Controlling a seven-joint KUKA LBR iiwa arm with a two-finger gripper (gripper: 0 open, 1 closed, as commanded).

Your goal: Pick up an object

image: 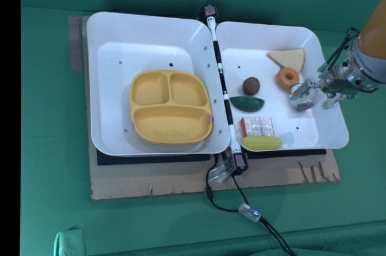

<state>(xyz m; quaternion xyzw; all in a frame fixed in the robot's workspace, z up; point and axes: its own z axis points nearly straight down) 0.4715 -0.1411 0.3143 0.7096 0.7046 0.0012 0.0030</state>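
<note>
Tool (pixel 306 98) hovers in the right bin (pixel 329 134), finger state indiscernible, just beside the orange doughnut (pixel 287 78). Tan wedge (pixel 288 58) points left; yellow corn (pixel 261 142) apparently lies lengthwise left-right.

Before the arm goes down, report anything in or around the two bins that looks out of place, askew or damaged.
Nothing looks spilled or broken. The yellow divided plate sits slightly askew in the left bin. The cardboard sheet under the bins is frayed at its right end, and a loose cable trails off the front edge.
</note>
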